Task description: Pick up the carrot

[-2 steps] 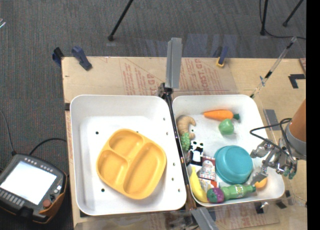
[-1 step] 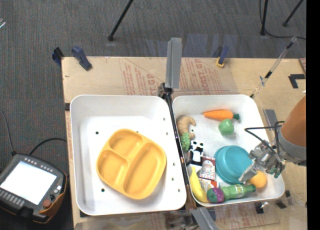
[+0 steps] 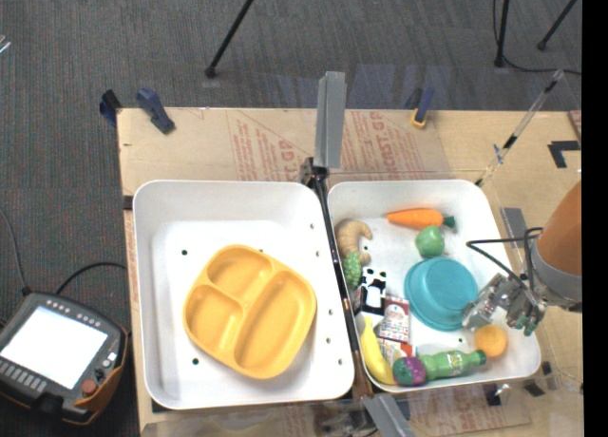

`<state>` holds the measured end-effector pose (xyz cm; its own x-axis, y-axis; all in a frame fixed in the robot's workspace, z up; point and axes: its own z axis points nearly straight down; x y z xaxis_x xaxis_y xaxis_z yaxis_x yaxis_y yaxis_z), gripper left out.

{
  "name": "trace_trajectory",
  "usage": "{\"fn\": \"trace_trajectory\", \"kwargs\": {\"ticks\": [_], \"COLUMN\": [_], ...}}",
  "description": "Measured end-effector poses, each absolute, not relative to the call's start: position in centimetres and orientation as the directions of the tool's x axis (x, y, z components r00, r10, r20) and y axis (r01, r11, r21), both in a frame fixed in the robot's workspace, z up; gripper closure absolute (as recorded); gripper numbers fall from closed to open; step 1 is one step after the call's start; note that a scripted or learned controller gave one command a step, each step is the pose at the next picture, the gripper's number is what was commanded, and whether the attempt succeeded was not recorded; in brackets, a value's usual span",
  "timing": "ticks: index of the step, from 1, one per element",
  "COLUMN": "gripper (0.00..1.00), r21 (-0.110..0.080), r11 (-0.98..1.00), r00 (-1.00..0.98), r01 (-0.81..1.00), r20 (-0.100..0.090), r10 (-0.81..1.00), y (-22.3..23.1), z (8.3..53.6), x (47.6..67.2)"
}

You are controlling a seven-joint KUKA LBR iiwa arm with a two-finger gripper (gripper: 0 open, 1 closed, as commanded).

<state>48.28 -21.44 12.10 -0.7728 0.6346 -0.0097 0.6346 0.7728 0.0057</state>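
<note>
A green bottle [image 3: 449,364] lies along the near edge of the right bin [image 3: 480,199], beside a banana [image 3: 374,354]. Just above it the gripper [image 3: 506,308] hovers low at the right, between a teal bowl [image 3: 441,292] and an orange ball [image 3: 490,340]; whether its fingers are spread or pressed together cannot be told. The carrot [image 3: 418,218] lies at the bin's far side, well apart. The reach looks barely begun; next the arm must travel far and left over the bowl.
</note>
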Motion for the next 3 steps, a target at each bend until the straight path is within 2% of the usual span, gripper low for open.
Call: {"fn": "trace_trajectory", "kwargs": {"ticks": [1, 2, 3], "gripper": [1.0, 1.0, 1.0], "r21": [0.001, 0.001, 0.002], "r11": [0.915, 0.971, 1.0], "r00": [-0.915, -0.971, -1.0], "r01": [0.404, 0.241, -0.001], "r20": [-0.003, -0.004, -0.002], "r10": [0.404, 0.241, -0.001], "y": [-21.2, -21.2, -21.3], "z": [26.9, 37.4, 48.6], "x": [48.3, 48.9, 54.8]}}
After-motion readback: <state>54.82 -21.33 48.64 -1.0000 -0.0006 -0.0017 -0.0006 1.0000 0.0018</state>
